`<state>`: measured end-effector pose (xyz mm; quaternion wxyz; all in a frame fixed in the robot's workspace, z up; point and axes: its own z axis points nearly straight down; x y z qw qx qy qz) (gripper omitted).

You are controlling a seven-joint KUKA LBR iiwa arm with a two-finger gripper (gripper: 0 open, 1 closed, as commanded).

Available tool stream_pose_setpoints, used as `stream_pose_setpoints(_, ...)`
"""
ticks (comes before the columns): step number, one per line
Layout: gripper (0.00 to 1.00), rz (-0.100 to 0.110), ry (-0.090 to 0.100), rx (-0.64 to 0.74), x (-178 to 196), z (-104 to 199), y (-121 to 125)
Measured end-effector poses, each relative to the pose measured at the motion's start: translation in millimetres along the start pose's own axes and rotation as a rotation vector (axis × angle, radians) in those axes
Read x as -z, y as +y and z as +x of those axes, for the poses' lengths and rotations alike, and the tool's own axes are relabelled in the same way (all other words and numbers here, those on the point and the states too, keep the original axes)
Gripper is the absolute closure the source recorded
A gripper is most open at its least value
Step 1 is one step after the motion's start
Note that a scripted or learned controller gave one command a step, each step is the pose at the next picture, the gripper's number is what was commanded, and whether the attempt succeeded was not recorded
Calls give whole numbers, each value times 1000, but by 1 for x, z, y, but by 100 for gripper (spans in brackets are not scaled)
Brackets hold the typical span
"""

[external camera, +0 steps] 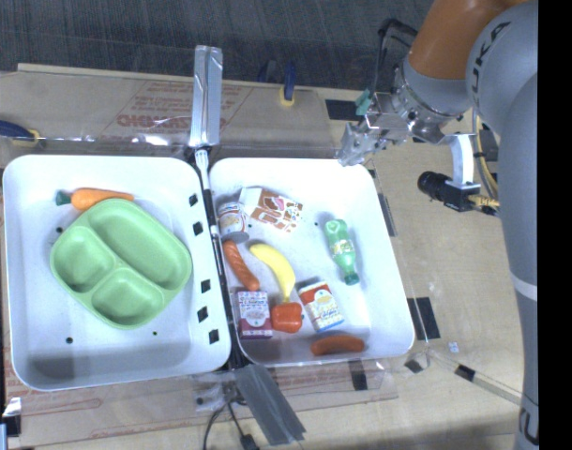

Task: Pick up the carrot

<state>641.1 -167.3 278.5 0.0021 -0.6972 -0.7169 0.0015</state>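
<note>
Carrot [100, 196]: lies in the left bin [23, 251], touching the green divided plate [122, 262], well apart from the gripper [354, 151] and across both bins. Gripper: hovers over the right bin's [384, 251] far corner; grip state cannot be told. Progress: pickup not yet begun; approach, descent and grasp remain.

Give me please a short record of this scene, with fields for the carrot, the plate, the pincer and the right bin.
carrot: in left bin, at far edge, beside green plate
plate: green plate, three compartments, middle of left bin
pincer: above far right corner of right bin, apart from carrot
right bin: holds banana, green bottle, sausage, small packages
</note>
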Motion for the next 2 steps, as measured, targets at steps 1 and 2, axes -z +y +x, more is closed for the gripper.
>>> stream_pose_setpoints(1, 100, -1, 0, 82, -50, 3, -19)
stream_pose_setpoints(2, 100, -5, -3, 282, 40, 13, 16)
